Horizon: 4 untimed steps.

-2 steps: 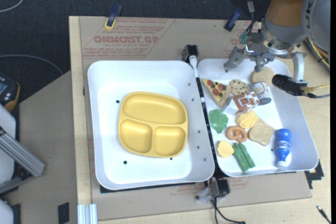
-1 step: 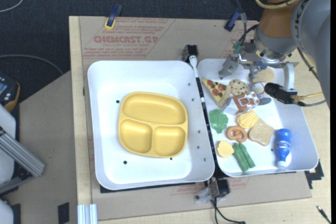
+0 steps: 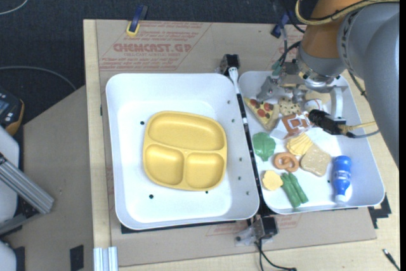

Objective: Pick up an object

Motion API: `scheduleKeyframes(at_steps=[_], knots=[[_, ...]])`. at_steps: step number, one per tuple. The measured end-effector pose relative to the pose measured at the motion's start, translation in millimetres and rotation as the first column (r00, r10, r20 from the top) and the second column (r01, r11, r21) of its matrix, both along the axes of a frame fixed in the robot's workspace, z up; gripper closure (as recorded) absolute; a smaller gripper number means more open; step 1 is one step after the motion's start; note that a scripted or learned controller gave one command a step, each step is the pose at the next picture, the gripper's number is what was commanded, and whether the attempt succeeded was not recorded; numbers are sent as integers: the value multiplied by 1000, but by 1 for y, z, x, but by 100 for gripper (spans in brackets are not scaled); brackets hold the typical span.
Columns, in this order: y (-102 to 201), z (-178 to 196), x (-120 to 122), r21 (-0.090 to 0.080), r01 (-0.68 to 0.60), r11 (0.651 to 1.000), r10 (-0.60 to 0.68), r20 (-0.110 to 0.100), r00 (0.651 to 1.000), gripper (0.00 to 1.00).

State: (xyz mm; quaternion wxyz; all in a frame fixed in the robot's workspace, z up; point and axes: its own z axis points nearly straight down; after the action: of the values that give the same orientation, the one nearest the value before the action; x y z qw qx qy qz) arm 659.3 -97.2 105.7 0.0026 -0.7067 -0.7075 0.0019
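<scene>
My gripper (image 3: 287, 93) hangs over the right bin's (image 3: 368, 190) far end, just above the toy pizza slice (image 3: 262, 111) — its opening I cannot tell. The slice looks light, stiff, flat; I'd pinch across its edges.

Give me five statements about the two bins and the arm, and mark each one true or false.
1. The yellow tray lies in the left bin. True.
2. The blue bottle lies in the left bin. False: it lies in the right bin, near its right wall.
3. The yellow tray has three compartments. True.
4. The gripper is over the left bin. False: it is over the far end of the right bin, by the pizza slice.
5. The green leaf lies inside the tray. False: it lies in the right bin, near its left wall.
</scene>
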Motion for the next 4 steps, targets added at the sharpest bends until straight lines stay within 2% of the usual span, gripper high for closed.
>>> scheduleKeyframes(at_steps=[1,2,3,4], knots=[[0,-20,1,-2,0,1000,0,6,1000,0],[-1,-7,3,-5,1,1000,-1,12,1000,100],[-1,59,5,-3,1,1000,0,16,1000,100],[-4,106,13,-3,0,1000,0,16,1000,100]])
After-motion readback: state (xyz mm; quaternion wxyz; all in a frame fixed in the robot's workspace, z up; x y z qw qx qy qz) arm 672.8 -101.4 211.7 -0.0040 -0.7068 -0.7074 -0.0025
